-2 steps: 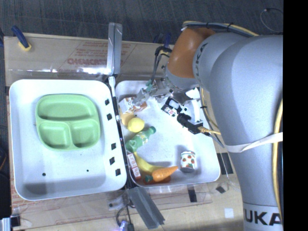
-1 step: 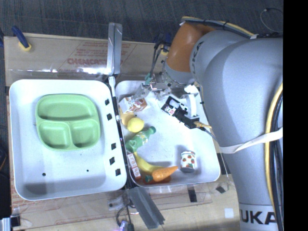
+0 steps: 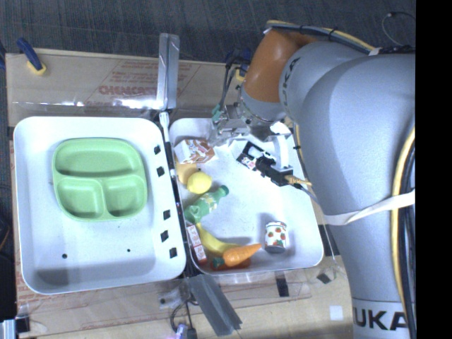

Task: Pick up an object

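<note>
While the gripper (image 3: pixel 224 127) hangs low over the right bin (image 3: pixel 300 210)'s far-left corner, whether it is clenched or released cannot be told. Just beside it lies a snack packet (image 3: pixel 195 150). Nearer the camera from that packet sit a lemon (image 3: pixel 199 182), green bottle (image 3: pixel 206 203), banana (image 3: pixel 212 241), carrot (image 3: pixel 239 254) and small can (image 3: pixel 276 236). A green divided tray (image 3: pixel 100 178) rests in the left bin (image 3: pixel 42 260).

1. The arm (image 3: pixel 353 154) hid the right bin's (image 3: pixel 311 256) far right corner and ran off the bottom edge
2. The gripper's (image 3: pixel 224 129) fingers were too blurred to read
3. The carrot (image 3: pixel 240 254) covered the banana's (image 3: pixel 212 242) tip
4. The can's (image 3: pixel 276 236) label was too small to read
</note>
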### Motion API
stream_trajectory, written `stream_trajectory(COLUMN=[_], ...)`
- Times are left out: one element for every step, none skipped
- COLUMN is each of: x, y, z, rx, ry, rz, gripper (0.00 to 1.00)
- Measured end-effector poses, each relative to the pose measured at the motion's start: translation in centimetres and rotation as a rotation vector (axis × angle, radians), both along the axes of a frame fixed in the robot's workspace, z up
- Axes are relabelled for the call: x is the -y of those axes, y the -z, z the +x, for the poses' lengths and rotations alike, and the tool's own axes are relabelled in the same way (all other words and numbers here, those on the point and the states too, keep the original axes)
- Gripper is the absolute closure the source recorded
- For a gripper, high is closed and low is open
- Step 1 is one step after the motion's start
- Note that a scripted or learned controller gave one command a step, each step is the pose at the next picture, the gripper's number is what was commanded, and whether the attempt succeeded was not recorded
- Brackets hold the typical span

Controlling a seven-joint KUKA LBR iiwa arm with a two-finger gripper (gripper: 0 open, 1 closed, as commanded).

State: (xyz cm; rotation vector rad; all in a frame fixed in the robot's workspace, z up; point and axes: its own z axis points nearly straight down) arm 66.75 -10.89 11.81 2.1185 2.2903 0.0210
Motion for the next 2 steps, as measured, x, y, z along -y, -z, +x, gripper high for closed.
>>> stream_trajectory(x=[0.0, 1.2], y=[0.0, 1.4], z=[0.0, -7.4], rx=[0.0, 0.001], ry=[-0.001, 0.128], rz=[0.0, 0.003], gripper=[0.0, 0.0])
